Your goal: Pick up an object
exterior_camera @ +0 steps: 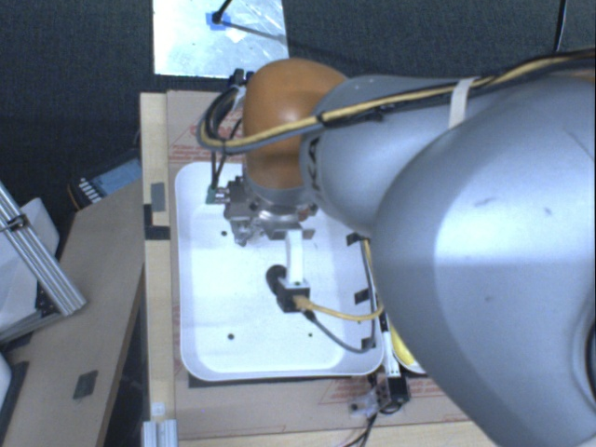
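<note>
Reaching in from the right, the arm [447, 231] hangs its gripper [267, 220] low over the far half of the left bin [219, 338]. How far the gripper is open, or whether it holds anything, cannot be told. A yellow thing [403, 350] peeks out just beside that bin's right rim, mostly hidden under the arm.

Tan bench [154, 287]: brown printed sheet [186, 124] on top, shallow white bin [200, 343] on sheet.

Arm [466, 250] over L white bin [214, 329], wrist down
</note>
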`<state>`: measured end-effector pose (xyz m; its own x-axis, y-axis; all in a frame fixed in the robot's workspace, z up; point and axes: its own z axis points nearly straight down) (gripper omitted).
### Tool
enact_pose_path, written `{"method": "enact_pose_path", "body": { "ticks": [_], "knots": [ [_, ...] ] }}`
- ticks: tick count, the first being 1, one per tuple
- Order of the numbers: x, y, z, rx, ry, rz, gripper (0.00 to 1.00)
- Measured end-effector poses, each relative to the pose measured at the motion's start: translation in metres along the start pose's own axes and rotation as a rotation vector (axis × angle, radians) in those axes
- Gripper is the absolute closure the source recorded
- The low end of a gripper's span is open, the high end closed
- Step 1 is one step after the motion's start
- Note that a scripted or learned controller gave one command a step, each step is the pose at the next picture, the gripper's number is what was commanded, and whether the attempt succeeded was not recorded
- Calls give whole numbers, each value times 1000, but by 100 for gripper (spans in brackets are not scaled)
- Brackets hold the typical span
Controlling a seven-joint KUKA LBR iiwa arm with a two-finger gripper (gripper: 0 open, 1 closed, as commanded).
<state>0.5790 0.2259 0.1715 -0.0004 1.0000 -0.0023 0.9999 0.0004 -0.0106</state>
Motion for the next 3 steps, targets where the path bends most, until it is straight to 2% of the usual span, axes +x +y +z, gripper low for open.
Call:
{"method": "enact_pose_path", "body": {
  "ticks": [1,2,3],
  "knots": [
    [9,-17,-100,-19,7,-6,100],
    [9,-97,-49,-2,1,-6,100],
    [-20,-93,40,-3,-1,3,100]
  ]
}}
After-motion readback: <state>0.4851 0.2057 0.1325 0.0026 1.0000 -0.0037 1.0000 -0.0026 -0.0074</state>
